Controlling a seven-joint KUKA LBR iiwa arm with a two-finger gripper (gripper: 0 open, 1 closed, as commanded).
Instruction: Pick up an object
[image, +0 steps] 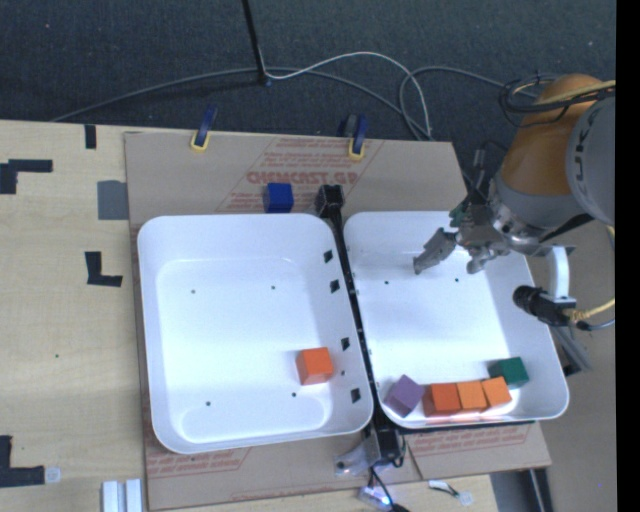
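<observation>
Blocks (467, 396) lay well below the spread, empty jaws (455, 251); nothing had been gripped, so all 1 pick remained.

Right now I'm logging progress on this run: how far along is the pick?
Nothing looks picked yet. The gripper hangs over the upper part of the right bin with no object between its fingers. The purple block, two orange blocks and green block sit along that bin's near edge; another orange block lies in the left bin. Reaching, grasping and lifting all remain.
</observation>
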